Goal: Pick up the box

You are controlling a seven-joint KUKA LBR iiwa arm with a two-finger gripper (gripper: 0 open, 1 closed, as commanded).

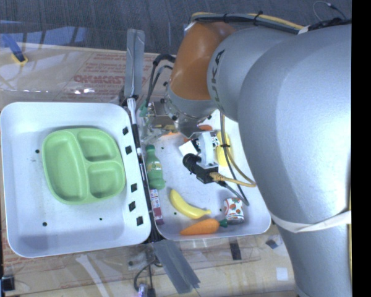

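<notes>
The gripper (154, 120) hangs low over the far left corner of the right bin (173, 181), pressed close to the wall shared by the 2 bins. Cables and the wrist mask it, so I cannot tell whether it is released or clenched, and nothing is seen held.

Just right of the wrist, a yellow straight-edged strip, probably the box (223, 153), lies mostly hidden under the arm. A green bottle (153, 169) lies along the shared wall, just in front of the gripper. Toward the front rim a banana (187, 206), a carrot (200, 228) and a small patterned cup (234, 210) sit close together.

The bin's middle floor is bare, which leaves room to shift toward the box. The wall and bottle hem in the left side. The left bin (9, 166) holds 1 green divided plate (83, 164), well apart.
</notes>
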